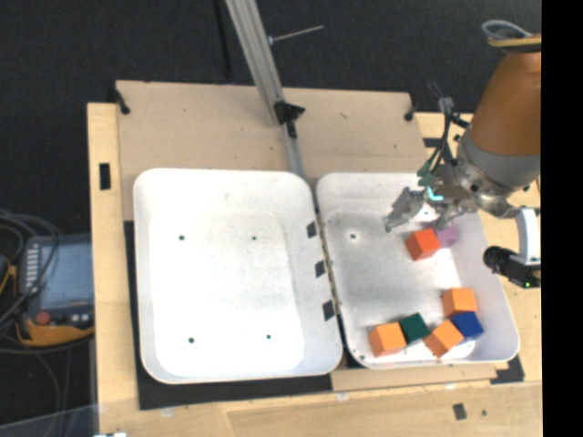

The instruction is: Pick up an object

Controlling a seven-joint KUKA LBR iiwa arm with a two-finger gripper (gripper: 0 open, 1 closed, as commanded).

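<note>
We see the pincer [412, 213] just above the red block [423, 244]; whether it's spread, we cannot tell.

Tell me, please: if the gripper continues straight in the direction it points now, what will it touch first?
The gripper points down and left, so it would probably first meet the bare floor of the right bin. The red-orange block lies just beside that line, but depth is unclear.

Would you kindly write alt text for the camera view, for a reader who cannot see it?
A robot gripper hangs over the right bin, next to a red block and a purple one. Orange, green and blue blocks cluster at that bin's near edge; the left bin sits alongside.
</note>
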